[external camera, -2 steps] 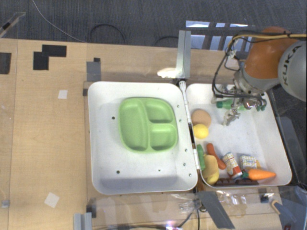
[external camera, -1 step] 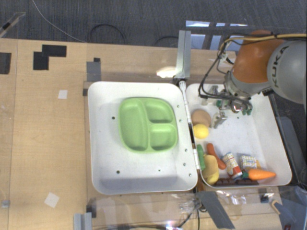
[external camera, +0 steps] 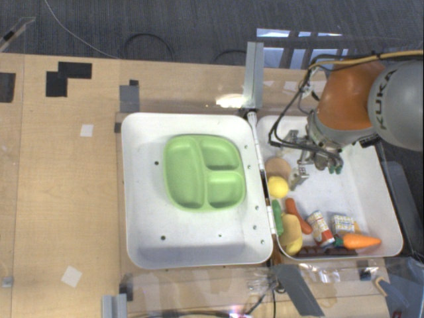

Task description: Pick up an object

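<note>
1. Two shallow white bins sit side by side on the table. The left bin holds a green divided plate lying flat near its middle. The right bin holds a heap of small toy foods.
2. That heap lies along the right bin's left wall and front edge, from about 9 o'clock round to 5 o'clock of the bin: a tan round piece, a yellow lemon just below it, a second yellow piece at the corner, an orange-red piece, a small can and a carrot.
3. The gripper hangs over the right bin toward 11 o'clock, just beside the tan piece and the lemon. Nothing shows between the fingers; whether they are spread or closed I cannot tell.
4. The lemon is likely the nearest pick. It looks like light, hollow, stiff plastic, smooth and rounded, so it may roll or squirt out of a pinch.
5. Taking it across its widest middle, fingers straddling it from above, seems best. The bin wall at its 9 o'clock side leaves little room.
</note>
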